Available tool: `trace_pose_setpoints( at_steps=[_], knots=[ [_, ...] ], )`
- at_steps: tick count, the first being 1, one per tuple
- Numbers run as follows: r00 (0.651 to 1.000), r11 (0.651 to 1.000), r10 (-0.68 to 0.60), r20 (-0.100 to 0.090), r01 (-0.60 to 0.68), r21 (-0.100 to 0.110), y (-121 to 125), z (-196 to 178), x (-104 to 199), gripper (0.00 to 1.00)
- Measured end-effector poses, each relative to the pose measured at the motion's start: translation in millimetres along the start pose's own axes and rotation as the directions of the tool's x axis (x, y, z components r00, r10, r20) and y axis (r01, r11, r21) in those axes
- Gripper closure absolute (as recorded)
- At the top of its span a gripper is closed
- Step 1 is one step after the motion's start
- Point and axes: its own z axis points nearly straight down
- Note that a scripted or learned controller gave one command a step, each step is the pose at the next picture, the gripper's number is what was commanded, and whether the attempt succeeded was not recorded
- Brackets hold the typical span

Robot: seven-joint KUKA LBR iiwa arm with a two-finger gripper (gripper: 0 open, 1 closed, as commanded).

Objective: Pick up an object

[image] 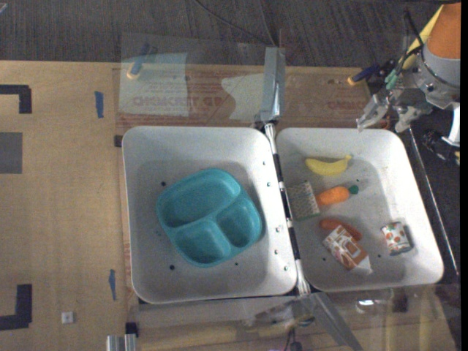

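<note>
The gripper (385, 117) is hovering over the far right corner of the right bin (420, 196), its fingers spread apart and grasping nothing. Inside that bin, a banana (327, 165), a carrot (336, 194), a grater-like piece (303, 199), a red carton (344, 246) and a small box (395, 238) are lying apart from the gripper. A teal divided tray (209, 216) is sitting in the left bin (146, 159).

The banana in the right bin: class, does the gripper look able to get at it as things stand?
Probably yes. The banana lies alone near the right bin's back wall, with nothing on top of it, and the gripper hangs just beyond that corner. The carrot lies apart from it.
</note>
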Motion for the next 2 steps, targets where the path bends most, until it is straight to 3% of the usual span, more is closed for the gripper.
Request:
trace_pose_setpoints(
  at_steps=[1,2],
  knots=[
    [0.987,0.987,-0.162,0.0,0.162,0.0,-7,134,49,0.0],
    [0.988,0.988,-0.152,0.01,0.152,-0.013,-59,156,60,0.0]
  ],
)
